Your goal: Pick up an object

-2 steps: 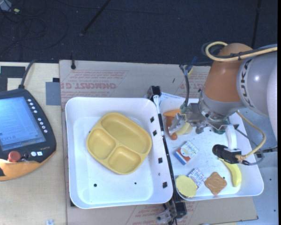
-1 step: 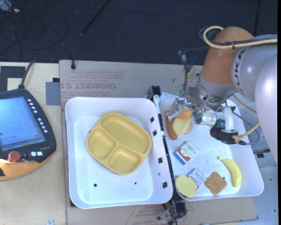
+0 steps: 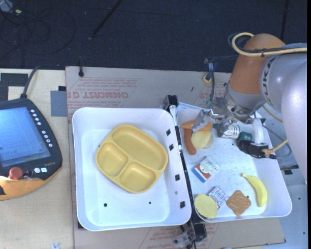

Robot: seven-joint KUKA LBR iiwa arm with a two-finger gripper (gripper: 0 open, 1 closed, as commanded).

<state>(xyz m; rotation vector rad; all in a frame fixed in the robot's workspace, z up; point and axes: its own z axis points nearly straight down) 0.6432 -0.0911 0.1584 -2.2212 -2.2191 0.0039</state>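
Note:
My gripper point(image 3: 210, 124) is low over the far left part of the right bin point(image 3: 280, 204), with its fingers spread open. Just below it lies a pale yellow round fruit point(image 3: 201, 138), touching an orange carrot-like piece point(image 3: 188, 140) on its left. Whether the fingertips touch the fruit cannot be made out. A small white and green item point(image 3: 233, 132) lies just right of the gripper. Nearer the front lie a small carton point(image 3: 206, 168), a banana point(image 3: 256, 189), a brown cookie point(image 3: 239, 202), a silvery packet point(image 3: 216, 193) and a yellow disc point(image 3: 206, 206).
The left bin point(image 3: 90, 201) holds a yellow divided plate point(image 3: 131, 157). A tablet-like pendant point(image 3: 18, 144) lies on the bench to the far left. The divider between the bins point(image 3: 180, 165) runs just left of the carrot piece.

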